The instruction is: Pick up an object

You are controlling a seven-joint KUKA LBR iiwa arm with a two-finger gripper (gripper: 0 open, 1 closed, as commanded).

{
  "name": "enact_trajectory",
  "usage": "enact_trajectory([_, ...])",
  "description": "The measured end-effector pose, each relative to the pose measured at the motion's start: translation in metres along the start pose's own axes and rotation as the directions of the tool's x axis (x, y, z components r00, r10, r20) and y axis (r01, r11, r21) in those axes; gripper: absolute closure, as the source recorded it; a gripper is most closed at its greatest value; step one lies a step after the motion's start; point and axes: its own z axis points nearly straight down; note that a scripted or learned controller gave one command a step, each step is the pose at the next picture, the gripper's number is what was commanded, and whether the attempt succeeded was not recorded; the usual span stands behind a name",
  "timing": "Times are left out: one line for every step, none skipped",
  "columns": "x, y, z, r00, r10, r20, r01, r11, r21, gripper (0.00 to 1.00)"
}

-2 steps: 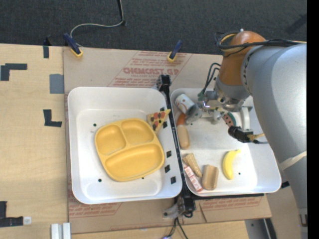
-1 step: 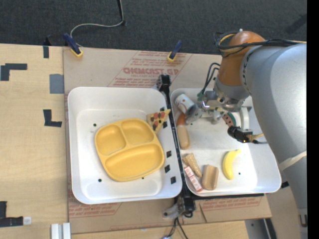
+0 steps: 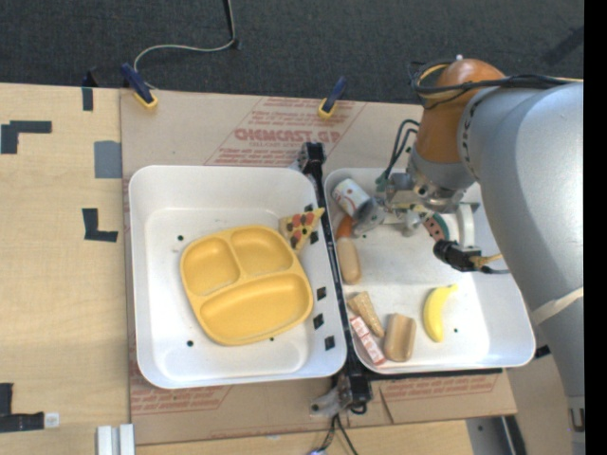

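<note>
My gripper (image 3: 391,214) hangs low over the back part of the right bin (image 3: 493,297), under the orange-banded wrist. A small silver can (image 3: 351,195) lies just left of it, and an orange piece (image 3: 344,226) lies below the can. Nearer the front of that bin are a tan roll (image 3: 349,262), a yellow banana (image 3: 435,311), two brown bread-like pieces (image 3: 365,311) (image 3: 399,336) and a red and white packet (image 3: 366,341). I see nothing held in the gripper.
The left bin (image 3: 152,282) holds a yellow divided plate (image 3: 248,282) and a small pizza-slice toy (image 3: 302,224) by its right wall. A black divider (image 3: 327,254) runs between the bins. The grey arm covers the right bin's far right side.
</note>
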Motion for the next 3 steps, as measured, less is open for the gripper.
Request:
enact_trajectory([0.0006,-0.0001,-0.0001,1.0,0.001,0.002,-0.001,1.0,0.0,0.0])
enact_trajectory([-0.0059,0.0011,0.001,1.0,-0.004,-0.013,0.004,1.0,-0.001,0.0])
enact_trajectory([-0.0021,-0.0023,-0.0004,1.0,0.001,-0.004,-0.001,1.0,-0.014,0.0])
